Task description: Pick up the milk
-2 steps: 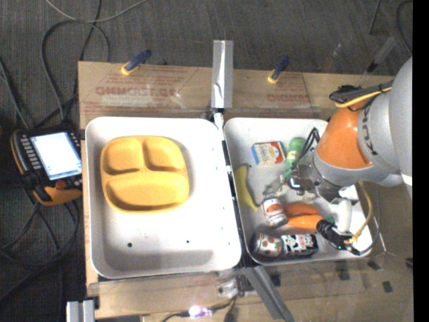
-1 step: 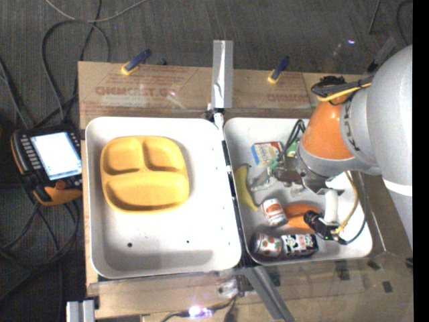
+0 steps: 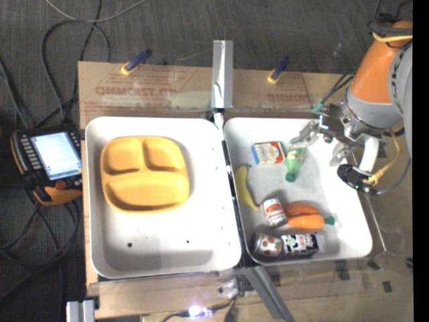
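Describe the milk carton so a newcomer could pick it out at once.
Look in the right bin, at its upper part. The milk carton lies there, just left of the green bottle. It is the one boxy thing, white and blue with an orange patch.

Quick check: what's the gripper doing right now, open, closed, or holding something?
Gripper: open, holding nothing, poised over the right bin just right of the milk.
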